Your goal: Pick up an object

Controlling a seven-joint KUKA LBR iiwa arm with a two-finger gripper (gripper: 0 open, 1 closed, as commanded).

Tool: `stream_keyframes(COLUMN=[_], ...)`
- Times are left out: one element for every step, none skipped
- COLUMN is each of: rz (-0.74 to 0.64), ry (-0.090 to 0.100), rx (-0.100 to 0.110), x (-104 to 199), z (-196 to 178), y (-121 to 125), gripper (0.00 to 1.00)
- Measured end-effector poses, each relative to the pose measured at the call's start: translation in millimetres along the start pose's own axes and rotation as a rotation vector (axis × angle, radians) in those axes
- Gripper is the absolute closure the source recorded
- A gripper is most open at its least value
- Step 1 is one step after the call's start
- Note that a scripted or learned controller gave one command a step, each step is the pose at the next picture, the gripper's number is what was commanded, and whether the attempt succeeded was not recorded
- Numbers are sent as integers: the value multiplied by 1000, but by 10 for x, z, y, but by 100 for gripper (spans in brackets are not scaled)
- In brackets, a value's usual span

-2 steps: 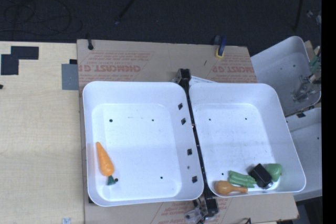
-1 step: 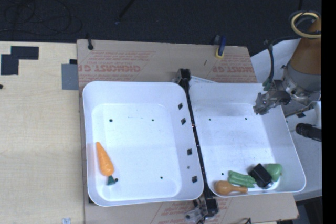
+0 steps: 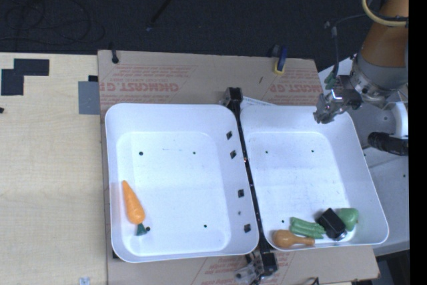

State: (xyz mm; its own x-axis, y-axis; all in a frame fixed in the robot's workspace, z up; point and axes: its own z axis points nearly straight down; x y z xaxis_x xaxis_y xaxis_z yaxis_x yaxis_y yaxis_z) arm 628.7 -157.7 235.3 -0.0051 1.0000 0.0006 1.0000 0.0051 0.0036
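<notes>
An orange toy carrot [image 3: 133,203] with a dark green stem lies in the left bin [image 3: 170,118], near its front left corner. In the right bin [image 3: 300,143], along the front edge, lie an orange pear-shaped toy [image 3: 291,239], a green pod-like toy [image 3: 307,227], a black block [image 3: 331,223] and a green rounded toy [image 3: 348,215], close together. My gripper [image 3: 325,110] hangs above the right bin's far right corner, well away from all of them. I see nothing between its fingers.
The two white bins sit side by side on a cardboard sheet [image 3: 200,80], joined by a black divider with clips [image 3: 240,163]. A blue-and-yellow clamp [image 3: 281,59] stands at the sheet's far edge. A wooden tabletop [image 3: 47,170] lies to the left.
</notes>
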Motion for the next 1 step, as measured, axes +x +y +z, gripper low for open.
stream_keyframes(rz=[-3], ry=[-1], rx=[-8], x=[674], z=[-1203], y=[184], gripper=[100])
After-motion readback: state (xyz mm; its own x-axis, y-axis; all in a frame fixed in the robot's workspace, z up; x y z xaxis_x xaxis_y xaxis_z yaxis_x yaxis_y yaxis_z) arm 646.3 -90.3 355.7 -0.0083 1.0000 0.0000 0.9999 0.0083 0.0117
